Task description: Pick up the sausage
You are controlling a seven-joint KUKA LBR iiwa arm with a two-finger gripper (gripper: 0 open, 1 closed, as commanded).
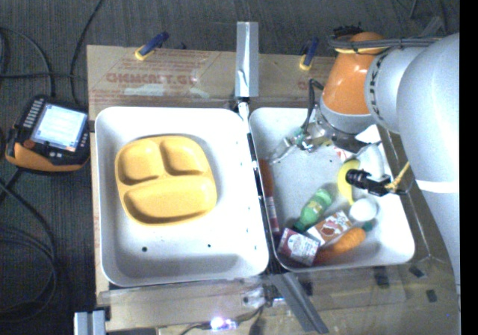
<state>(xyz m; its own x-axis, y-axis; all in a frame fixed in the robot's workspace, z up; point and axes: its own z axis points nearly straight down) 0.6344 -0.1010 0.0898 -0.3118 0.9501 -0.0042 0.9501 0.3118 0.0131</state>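
two shallow white bins sit side by side on my feed. far left, off the bench, an orange-and-black handheld pendant with a lit screen [48,134] rests on the dark floor. the left white bin [104,251] holds a yellow plastic plate with three compartments [166,177], lying flat in the middle. a grey metal post [246,57] stands at the far edge between the bins, with a blue-and-yellow clamp [151,45] to its left and a second clamp [308,54] to its right.

in the right white bin [295,180], the long thin dark reddish-brown sausage [267,199] lies tight along the left wall, running from far to near. its near end comes down just beside a maroon foil packet [299,246] in the near left corner. a small green plastic bottle [315,207] lies tilted just right of the sausage, apart from it. further right are a red-and-white carton [332,225], an orange carrot [345,242], a yellow rounded thing [347,175] and a white round piece [364,210], all crowded together.

the metal gripper [293,145] hangs over the far part of the right bin, right of the sausage's far end and not touching it. i cannot tell how wide it stands, or whether it has hold of anything.
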